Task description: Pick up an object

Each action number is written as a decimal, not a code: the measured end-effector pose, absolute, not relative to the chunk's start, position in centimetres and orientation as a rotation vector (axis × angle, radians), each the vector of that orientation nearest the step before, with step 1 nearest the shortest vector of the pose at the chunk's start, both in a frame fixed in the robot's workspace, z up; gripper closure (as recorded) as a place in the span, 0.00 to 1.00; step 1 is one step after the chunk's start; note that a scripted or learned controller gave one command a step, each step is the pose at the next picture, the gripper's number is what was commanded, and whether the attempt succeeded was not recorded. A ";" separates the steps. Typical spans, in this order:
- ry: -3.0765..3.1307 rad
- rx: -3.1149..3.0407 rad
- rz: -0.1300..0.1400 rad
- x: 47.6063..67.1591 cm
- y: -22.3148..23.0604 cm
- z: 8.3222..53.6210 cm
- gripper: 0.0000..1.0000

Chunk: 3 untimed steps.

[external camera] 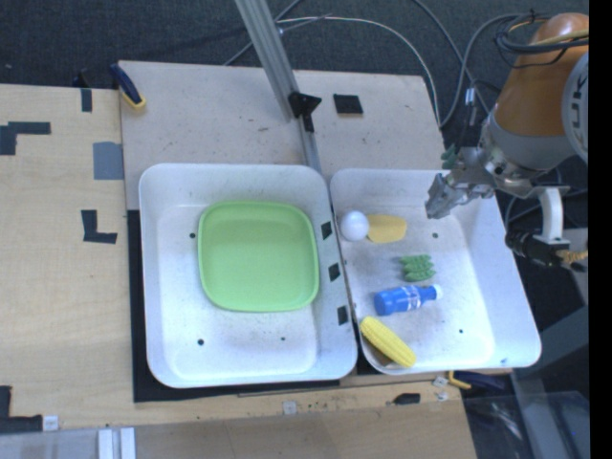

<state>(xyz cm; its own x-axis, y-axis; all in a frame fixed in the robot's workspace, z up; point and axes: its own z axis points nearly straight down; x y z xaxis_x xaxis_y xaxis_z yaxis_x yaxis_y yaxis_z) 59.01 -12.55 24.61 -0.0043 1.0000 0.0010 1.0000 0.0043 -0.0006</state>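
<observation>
Nearest the camera lay the corn cob, yellow, slanting across the near corner of the right bin. Just beyond it the blue bottle lay on its side with its white cap pointing toward my side of the bin. A small green leafy piece sat a little farther back, close to the bottle but apart from it. At the far end of that bin a white ball rested beside a pale yellow piece, the two nearly touching, the ball close to the bin's left wall.

The left bin carried a light green square plate, lying flat about its middle.

My pincer hung over the far right part of the right bin, to the right of the yellow piece and well apart from every object there. Nothing was between its fingers; whether they were spread or closed I could not tell from this slant. My orange band showed above the wrist, out past the table's right edge.
</observation>
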 end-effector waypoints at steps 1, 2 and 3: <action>-2.223 -2.217 0.001 56.8 -8.0 23.4 1.00; -2.223 -2.217 0.002 55.0 -3.6 22.3 1.00; -2.226 -2.215 0.001 53.9 2.1 22.0 1.00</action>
